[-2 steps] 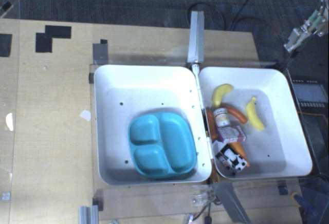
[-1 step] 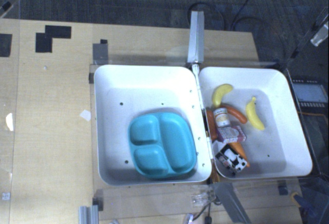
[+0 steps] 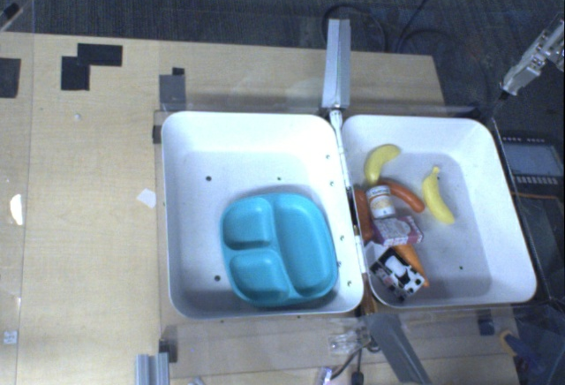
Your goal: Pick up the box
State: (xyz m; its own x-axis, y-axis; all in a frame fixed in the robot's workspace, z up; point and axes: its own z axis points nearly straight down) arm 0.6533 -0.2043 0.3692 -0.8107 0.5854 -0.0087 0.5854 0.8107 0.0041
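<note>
Beside the divider (image 3: 340,167), in the right bin (image 3: 494,198), the box (image 3: 397,230) is lying among clutter.
Touching it are a can (image 3: 381,198), a sausage (image 3: 406,194) and a black-and-white toy (image 3: 395,274); two bananas (image 3: 380,161) are sitting beyond it. Left of the divider a blue tray (image 3: 278,246) is resting. Far above the box, the gripper (image 3: 534,64) is hovering; its claw state I cannot tell.

- I could read no text, brand or number anywhere from my remote feed.
- The small jar (image 3: 381,200) carried a label, but its print was too blurred to read.
</note>
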